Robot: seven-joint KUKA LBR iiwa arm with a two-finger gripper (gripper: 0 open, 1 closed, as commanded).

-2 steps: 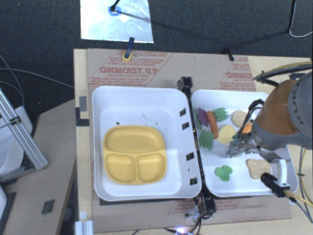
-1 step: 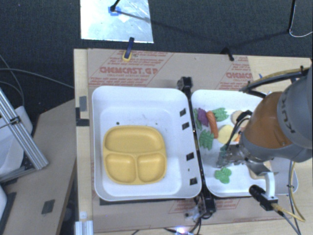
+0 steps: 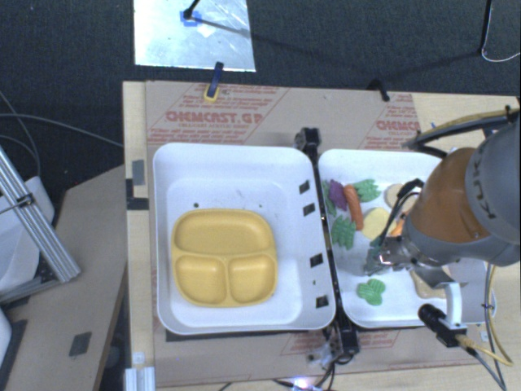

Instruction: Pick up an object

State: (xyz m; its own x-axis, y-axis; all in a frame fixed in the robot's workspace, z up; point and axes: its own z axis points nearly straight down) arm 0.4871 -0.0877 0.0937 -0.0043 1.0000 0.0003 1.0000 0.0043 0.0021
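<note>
Landmark: the black divider (image 3: 324,218) where the two white bins meet; every place below is told from it.
Left bin (image 3: 187,165): just left of the divider, resting on the surface (image 3: 244,108), with a yellow three-part tray (image 3: 225,257) lying flat inside, well apart from the divider.
Right bin (image 3: 348,304): just right of the divider, holding the small toy foods.
Near the divider: a purple piece (image 3: 334,192), an orange carrot (image 3: 354,204) and a green leafy piece (image 3: 343,231) lie close together.
Farther right: a pale yellow piece (image 3: 375,221) sits just beside the carrot.
Green broccoli (image 3: 372,292): toward the near wall of the right bin, just below the tool and slightly left of it, apart from the other foods.
Tool (image 3: 379,261): low over the right bin floor, beneath the grey and orange arm (image 3: 456,206); whether it is open or closed, I cannot tell.
</note>
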